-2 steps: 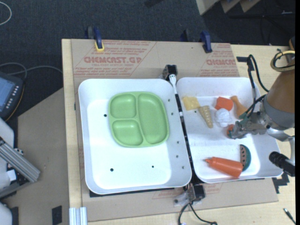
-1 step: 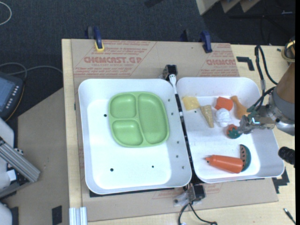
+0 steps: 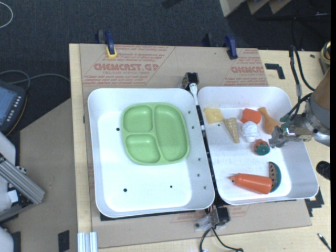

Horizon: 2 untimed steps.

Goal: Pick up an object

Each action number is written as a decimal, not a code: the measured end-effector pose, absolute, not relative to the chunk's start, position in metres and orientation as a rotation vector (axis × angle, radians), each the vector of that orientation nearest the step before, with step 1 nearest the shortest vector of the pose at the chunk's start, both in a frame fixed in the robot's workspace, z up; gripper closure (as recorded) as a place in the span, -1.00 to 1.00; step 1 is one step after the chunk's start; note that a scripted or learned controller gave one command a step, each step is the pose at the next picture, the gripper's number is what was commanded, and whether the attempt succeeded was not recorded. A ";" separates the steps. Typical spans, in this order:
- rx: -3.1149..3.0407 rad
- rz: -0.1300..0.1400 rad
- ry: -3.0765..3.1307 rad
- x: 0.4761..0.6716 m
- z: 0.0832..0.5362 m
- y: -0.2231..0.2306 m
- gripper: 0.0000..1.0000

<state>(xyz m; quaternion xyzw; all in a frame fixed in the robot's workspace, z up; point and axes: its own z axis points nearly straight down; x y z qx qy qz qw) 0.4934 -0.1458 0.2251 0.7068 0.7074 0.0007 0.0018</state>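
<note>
**Hand low at the right bin's right edge, beside a small green-and-red piece**

The hand hangs over the right bin, close to its right wall; whether it is apart or together cannot be told. Just beside it, toward the bin's middle, lies a small round green-and-red piece. Along the bin's far edge sit a yellow block, a cream cone, a white piece, an orange block and an orange stick, crowded together. Near the front edge lie an orange carrot and a melon slice, touching. The bin's centre and left side are bare white floor. The left bin holds a green divided plate toward its far edge, with bare floor along its front.
</note>
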 end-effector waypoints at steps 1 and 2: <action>2.213 0.004 2.225 0.518 0.233 -0.104 1.00; 2.216 0.003 2.223 0.548 0.228 -0.073 1.00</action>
